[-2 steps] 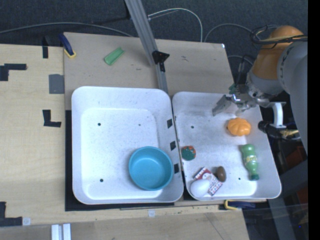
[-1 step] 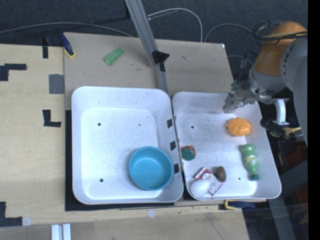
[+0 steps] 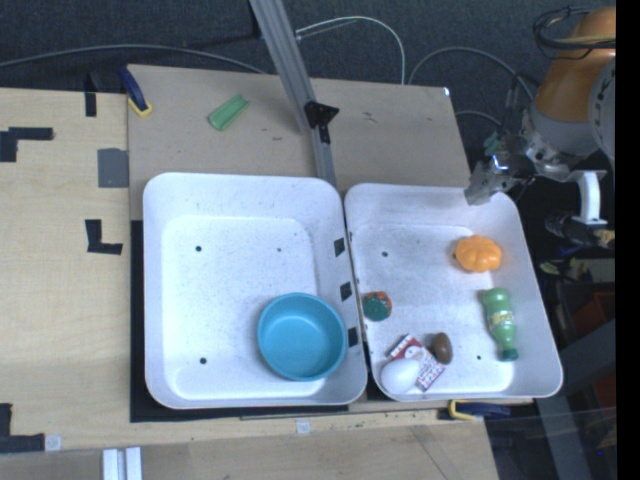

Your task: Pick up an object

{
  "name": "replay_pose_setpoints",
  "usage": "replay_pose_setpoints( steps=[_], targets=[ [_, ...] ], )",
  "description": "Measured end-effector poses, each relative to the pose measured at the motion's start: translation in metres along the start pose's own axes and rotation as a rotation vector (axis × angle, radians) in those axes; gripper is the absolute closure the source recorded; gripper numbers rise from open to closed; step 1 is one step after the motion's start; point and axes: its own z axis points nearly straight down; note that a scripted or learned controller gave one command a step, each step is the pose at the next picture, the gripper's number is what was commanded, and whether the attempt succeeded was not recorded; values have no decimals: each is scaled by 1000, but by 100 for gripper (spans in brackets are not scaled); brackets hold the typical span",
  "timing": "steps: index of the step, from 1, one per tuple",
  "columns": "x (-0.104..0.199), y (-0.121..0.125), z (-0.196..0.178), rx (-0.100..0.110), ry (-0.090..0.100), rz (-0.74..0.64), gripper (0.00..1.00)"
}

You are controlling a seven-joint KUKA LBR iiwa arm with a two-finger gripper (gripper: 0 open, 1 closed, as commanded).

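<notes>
**Gripper poised above the right bin's far corner**

Camera view: the gripper (image 3: 487, 181) is seen over the far right corner of the right bin (image 3: 535, 298); how its fingers are set cannot be told. Nothing is seen between them. An orange object (image 3: 478, 254) is found nearby in that bin, a blue bowl (image 3: 301, 335) in the left bin (image 3: 180, 268).
</notes>
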Motion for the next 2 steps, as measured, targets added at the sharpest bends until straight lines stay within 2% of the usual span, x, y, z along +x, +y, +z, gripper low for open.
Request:
replay_pose_setpoints(
  steps=[1, 2],
  targets=[
    [0, 2, -44, 0, 1, 0, 100],
    [56, -12, -52, 6, 3, -4, 100]
  ],
)
